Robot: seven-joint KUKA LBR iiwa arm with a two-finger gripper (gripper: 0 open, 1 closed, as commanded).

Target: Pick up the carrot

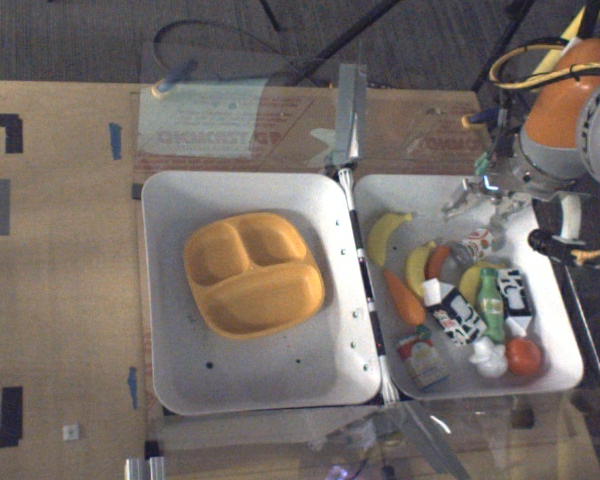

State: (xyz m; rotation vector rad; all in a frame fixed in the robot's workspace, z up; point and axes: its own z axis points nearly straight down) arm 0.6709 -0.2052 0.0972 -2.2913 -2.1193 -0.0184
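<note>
The carrot [404, 297] is an orange tapered piece lying at a slant near the left wall of the right bin [560, 363]. My gripper [480, 200] hangs above the bin's far edge, up and to the right of the carrot and well apart from it. Its thin metal fingers [458, 204] are spread, with nothing between them.
An orange sectioned plate [253, 273] lies in the left bin [170, 368]. Around the carrot lie two bananas [385, 234], a green bottle [491, 303], a red tomato [524, 356], a black-and-white carton [460, 320], a small ketchup bottle [423, 357] and other toy foods.
</note>
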